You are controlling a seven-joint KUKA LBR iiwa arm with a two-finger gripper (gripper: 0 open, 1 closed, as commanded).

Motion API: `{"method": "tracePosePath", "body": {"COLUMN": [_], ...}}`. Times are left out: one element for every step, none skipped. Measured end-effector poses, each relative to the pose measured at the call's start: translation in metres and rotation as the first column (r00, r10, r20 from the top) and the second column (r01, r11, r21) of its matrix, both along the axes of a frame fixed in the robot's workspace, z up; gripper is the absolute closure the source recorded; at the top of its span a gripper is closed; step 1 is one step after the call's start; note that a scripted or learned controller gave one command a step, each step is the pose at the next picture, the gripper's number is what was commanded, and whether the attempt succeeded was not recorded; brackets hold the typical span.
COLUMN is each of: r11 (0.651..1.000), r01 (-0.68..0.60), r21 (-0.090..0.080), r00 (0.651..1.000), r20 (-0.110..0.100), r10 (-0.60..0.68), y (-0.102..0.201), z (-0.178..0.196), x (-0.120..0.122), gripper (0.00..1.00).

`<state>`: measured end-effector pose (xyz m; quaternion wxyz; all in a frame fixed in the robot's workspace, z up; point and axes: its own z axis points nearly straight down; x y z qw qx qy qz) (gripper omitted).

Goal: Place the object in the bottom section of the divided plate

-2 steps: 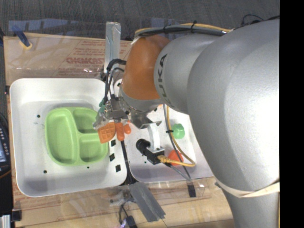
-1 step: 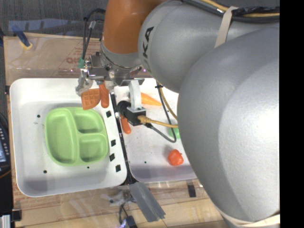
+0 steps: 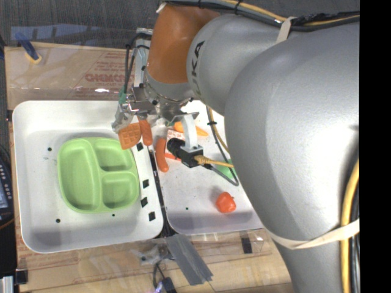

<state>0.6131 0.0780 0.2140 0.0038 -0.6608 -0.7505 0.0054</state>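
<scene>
While the fingers (image 3: 131,124) grip a waffle (image 3: 128,137), the green plate (image 3: 79,176) lies just below-left of them

Wooden bench top (image 3: 67,63) under clear sheeting with red print, seen from above. Dark ribbed surface (image 3: 73,5) beyond the far edge, possibly a mat. Grey tape strip (image 3: 189,260) at the near edge.
</scene>
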Motion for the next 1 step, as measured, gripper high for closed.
{"method": "tracePosePath", "body": {"r11": [0.985], "r01": [-0.175], "r21": [0.002], "r00": [0.985], "r20": [0.001], "r10": [0.175], "y": [0.0582], "z": [0.0344], "x": [-0.0509], "gripper": [1.0]}}
